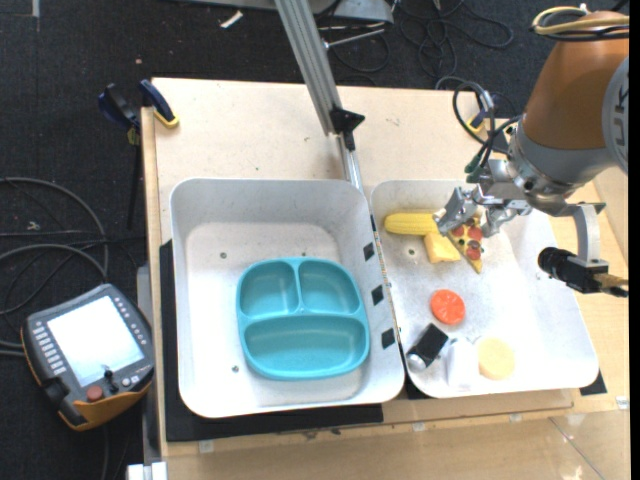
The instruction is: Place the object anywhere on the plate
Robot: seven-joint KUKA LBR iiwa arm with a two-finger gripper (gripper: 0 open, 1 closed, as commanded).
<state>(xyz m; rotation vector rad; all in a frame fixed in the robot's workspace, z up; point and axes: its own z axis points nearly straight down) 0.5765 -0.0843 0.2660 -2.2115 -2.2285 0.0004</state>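
A teal plate [300,318] with three compartments lies in the left bin [200,218], with nothing on it. In the right bin [545,313] my gripper [463,218] hangs low at the back. It is right over a yellow wedge [441,249] and a small pizza-like slice [471,245] with red spots. A yellow banana-like piece [407,224] lies just left of the gripper. Whether anything sits in the gripper is hidden by its body.
Nearer the front of the right bin lie an orange-red round piece [448,307], a black block [428,345], a white piece [462,361] and a pale yellow disc [495,358]. A slanted metal pole [312,53] rises behind the wall between the bins.
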